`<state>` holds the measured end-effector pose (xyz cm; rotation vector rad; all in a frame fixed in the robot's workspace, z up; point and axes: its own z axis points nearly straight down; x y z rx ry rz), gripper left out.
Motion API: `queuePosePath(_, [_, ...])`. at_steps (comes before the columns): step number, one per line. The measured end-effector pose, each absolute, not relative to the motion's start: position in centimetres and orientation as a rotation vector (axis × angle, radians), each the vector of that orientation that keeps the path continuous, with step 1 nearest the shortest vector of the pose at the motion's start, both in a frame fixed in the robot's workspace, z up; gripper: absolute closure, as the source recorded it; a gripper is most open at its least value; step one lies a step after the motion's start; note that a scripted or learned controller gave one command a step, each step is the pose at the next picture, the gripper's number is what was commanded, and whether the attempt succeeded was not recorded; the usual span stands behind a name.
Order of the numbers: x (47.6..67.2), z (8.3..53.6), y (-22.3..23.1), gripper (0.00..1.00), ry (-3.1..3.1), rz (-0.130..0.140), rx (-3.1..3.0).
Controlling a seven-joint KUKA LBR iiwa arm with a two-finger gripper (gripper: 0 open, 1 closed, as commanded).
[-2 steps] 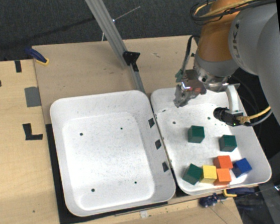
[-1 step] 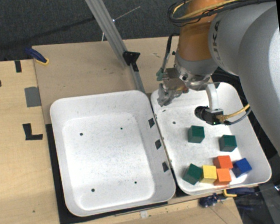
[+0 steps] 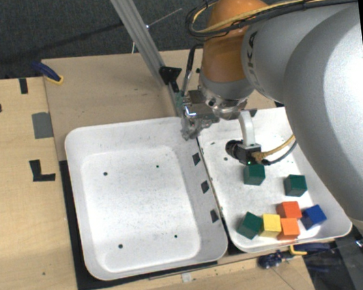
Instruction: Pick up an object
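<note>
Pick's not done yet, I'd say. The gripper hangs over the far end of the ridge between the bins, and I can't tell if it's spread or pinched. The blocks all sit in the right bin, with a green block nearest the gripper.

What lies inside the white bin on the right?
Three green blocks, two orange blocks, one yellow block and one blue block. The arm covers the bin's right part, so anything there is hidden.
</note>
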<state>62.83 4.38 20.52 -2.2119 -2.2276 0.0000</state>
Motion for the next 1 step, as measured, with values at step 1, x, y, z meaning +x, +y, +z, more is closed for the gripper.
queuePosePath(1, [62.92,21.94,8.54,1.0,-2.226,-0.002,-2.214])
